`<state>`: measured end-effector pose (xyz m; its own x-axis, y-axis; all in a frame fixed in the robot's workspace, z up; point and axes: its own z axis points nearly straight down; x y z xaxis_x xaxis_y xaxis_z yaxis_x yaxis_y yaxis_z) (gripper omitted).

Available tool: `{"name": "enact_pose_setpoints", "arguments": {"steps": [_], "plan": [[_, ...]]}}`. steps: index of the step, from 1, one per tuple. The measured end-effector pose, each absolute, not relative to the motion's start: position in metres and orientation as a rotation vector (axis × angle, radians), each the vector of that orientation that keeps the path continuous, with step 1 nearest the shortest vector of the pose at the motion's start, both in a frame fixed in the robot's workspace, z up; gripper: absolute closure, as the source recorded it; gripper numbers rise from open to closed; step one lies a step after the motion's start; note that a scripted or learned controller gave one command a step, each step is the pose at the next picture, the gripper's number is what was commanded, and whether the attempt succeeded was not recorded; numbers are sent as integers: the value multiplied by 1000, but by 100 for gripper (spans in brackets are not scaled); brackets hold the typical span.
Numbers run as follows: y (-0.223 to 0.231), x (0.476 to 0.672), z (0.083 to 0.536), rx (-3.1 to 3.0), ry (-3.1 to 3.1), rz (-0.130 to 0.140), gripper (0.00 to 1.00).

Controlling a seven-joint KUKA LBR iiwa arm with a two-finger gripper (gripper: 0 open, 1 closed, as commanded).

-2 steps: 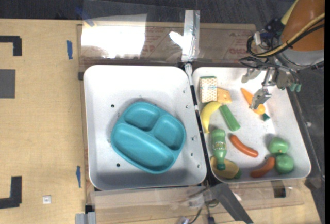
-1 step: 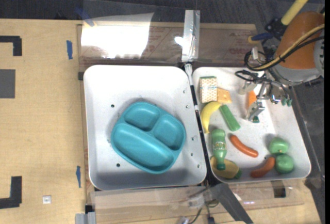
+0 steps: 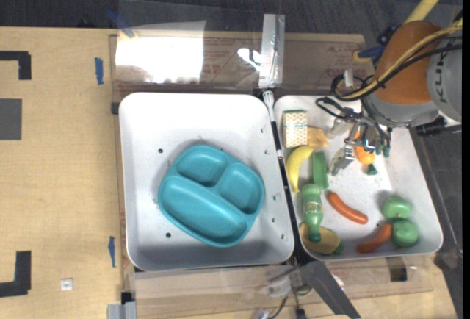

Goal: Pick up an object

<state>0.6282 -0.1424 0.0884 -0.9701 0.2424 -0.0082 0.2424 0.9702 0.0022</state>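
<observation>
Green bottle [image 3: 311,209]: smooth plastic, lying along the left wall of the right bin [image 3: 424,185], below and left of the fingers; its end touches a round yellow-brown fruit [image 3: 325,240].
Fingers [image 3: 352,151]: thin metal, pointing down over the upper middle of the right bin; whether something sits between them I cannot tell.
Orange piece [image 3: 364,156]: small, just to the right of the fingers, touching or very near them.
Banana [image 3: 296,165]: curved, yellow, left of the fingers, beside a straight green stick shape [image 3: 319,169].
Box [image 3: 295,128]: small printed carton, up and left of the fingers.
Sausage [image 3: 346,208]: glossy orange-red, below the fingers.
Green apples [image 3: 400,220]: two round ones, below and right, next to a red-orange pepper [image 3: 375,238].
Left bin [image 3: 139,163]: shallow, white, far left of the fingers, holding a teal divided plate [image 3: 211,194] with rounded corners.
Surface [image 3: 51,163]: flat pale wood.
</observation>
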Motion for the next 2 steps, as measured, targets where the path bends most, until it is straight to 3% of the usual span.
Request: {"name": "enact_pose_setpoints", "arguments": {"steps": [1, 2], "plan": [[-110, 562, 90, 24, 3130, -1, 0], [-92, 540, 90, 70, 3125, -2, 0]]}}
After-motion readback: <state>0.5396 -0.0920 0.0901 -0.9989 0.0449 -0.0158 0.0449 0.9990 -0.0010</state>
